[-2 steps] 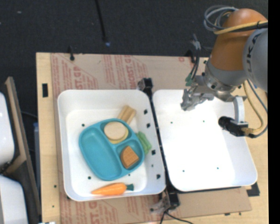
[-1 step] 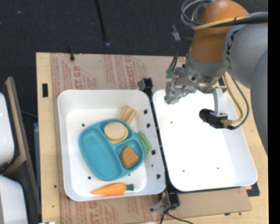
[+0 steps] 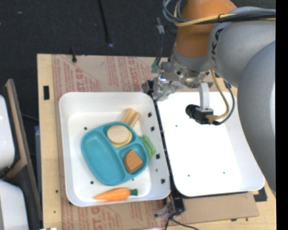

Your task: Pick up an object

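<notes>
Teal tray (image 3: pixel 102 163): left bin (image 3: pixel 67 128), w/ round cookie (image 3: pixel 119 134) + waffle (image 3: pixel 133 161) on it
Carrot (image 3: pixel 113 194): bin's front edge
Gripper (image 3: pixel 156 87): over bins' divider (jaws: can't tell)

Robot lab, grey arm (image 3: pixel 245 42), white bins (image 3: pixel 67 128) on bench (image 3: pixel 96 71)

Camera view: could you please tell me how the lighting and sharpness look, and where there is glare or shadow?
In the camera view, the right bin is washed out nearly pure white by glare; the left bin shows soft shadow along its inner walls; the blue tray and carrot are evenly lit but slightly soft; the arm's orange band looms large and mildly blurred; the background is dark.
</notes>
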Robot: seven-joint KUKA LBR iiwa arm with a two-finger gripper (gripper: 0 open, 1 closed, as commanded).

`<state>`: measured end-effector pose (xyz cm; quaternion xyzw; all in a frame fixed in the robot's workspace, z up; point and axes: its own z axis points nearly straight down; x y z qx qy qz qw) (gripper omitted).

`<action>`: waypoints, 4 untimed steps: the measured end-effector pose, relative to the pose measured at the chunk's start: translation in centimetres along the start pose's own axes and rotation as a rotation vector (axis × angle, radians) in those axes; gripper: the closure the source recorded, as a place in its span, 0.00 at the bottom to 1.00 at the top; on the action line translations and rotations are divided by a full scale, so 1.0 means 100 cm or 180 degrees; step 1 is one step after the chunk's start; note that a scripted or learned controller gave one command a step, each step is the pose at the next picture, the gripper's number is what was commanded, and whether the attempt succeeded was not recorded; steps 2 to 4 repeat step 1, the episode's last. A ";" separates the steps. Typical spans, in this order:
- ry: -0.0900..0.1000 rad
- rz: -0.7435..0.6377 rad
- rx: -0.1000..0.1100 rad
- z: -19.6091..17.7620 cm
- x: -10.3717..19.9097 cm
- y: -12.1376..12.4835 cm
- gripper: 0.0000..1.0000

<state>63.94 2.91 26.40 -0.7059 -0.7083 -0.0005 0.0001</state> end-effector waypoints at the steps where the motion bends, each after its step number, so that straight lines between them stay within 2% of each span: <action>1: -0.0002 0.0001 0.0006 0.021 0.049 0.017 1.00; 4: -0.0002 0.0001 0.0006 0.021 0.049 0.017 1.00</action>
